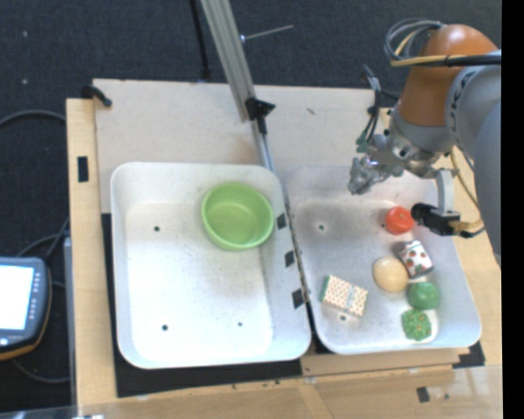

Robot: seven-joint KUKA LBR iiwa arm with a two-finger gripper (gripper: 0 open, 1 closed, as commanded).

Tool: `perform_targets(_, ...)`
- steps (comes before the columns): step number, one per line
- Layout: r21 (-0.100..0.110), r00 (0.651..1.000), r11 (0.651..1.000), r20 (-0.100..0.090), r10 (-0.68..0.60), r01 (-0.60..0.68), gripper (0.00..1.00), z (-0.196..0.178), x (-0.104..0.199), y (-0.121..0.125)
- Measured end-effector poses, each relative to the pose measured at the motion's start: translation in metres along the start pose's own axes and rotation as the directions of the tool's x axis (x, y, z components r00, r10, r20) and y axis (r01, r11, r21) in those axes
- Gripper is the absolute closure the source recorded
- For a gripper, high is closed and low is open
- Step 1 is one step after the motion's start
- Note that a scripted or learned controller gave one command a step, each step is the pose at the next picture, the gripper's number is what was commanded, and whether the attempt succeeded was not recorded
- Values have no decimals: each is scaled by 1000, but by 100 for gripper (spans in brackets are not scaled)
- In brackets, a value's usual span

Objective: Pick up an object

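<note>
Over the right bin's (332, 234) far edge: gripper (363, 180) hangs above bare floor | grip: can't tell how wide it's set; nothing visibly held | nearest pick: orange ball (399, 220), just down-right of the gripper; roundish, so no long axis to fuss over

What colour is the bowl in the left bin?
Light green bowl, seen in the camera view.

Desk (175, 120): light wooden top, bare along its far side. Directly on it, two shallow white bins side by side, edges nearly touching. Right bin (332, 199): under the claw (364, 179) and reaching nearer the camera from it. Left bin (157, 260): well to the claw's left. Slanted metal rail (230, 42): beyond and left of the claw.
</note>
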State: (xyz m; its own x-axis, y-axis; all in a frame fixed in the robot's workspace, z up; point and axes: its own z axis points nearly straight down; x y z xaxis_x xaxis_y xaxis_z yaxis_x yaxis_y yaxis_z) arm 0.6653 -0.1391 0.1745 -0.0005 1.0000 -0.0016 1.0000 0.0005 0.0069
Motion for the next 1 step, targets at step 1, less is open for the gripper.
perform_targets(1,-1,1000,1000,-1,-3,3,100,-49,6,7)
